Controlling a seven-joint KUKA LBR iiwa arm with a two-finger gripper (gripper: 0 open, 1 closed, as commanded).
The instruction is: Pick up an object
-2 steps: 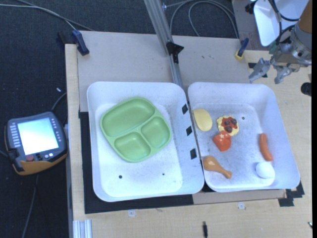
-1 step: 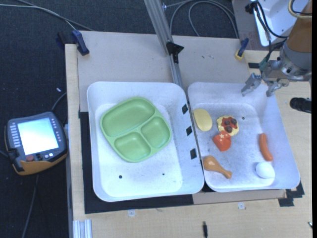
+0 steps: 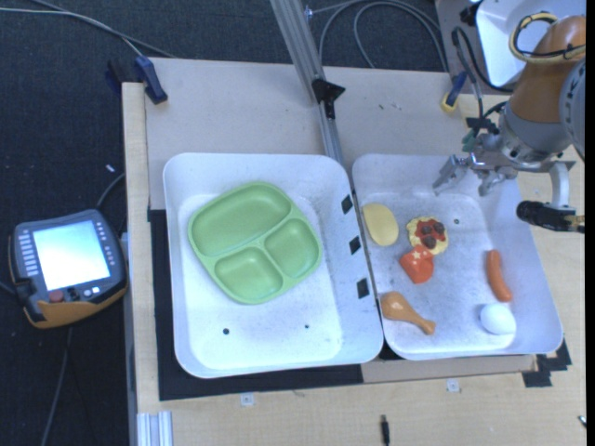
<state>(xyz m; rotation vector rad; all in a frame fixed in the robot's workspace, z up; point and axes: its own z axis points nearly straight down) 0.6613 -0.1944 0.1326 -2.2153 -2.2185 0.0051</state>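
- The gripper [image 3: 467, 176] hangs over the top edge of the right bin [image 3: 521, 337]. Its fingers are apart, with nothing between them.
- The toy foods lie below it: a pizza slice [image 3: 429, 233] nearest, then a tomato [image 3: 417, 266], sausage [image 3: 497, 275] and egg [image 3: 497, 319].
- I think it is at the reaching step.
- Next it should pick one food, go down over it, then squeeze.

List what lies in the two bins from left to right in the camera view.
Green divided plate → yellow potato-like piece → chicken drumstick → sausage.
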